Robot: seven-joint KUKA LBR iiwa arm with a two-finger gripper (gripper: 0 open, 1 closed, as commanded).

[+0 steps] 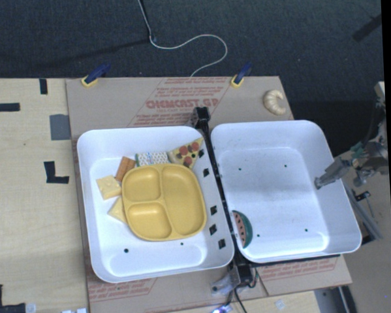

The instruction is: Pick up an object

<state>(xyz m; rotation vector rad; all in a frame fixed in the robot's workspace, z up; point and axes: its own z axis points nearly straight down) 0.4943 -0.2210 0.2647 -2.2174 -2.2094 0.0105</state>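
Over the right edge of the right bin (272, 130), about midway along it: the gripper (323, 178), too small and blurred to tell whether wide or narrow. Against the left wall of that same bin, near its front-left corner: a watermelon slice (242, 227), well apart from the gripper. In the left bin (86, 191): a yellow divided plate (164, 201) at the middle, a pale cracker (109, 187) touching its left side, and a pizza slice (187, 151) just beyond it toward the back-right corner.
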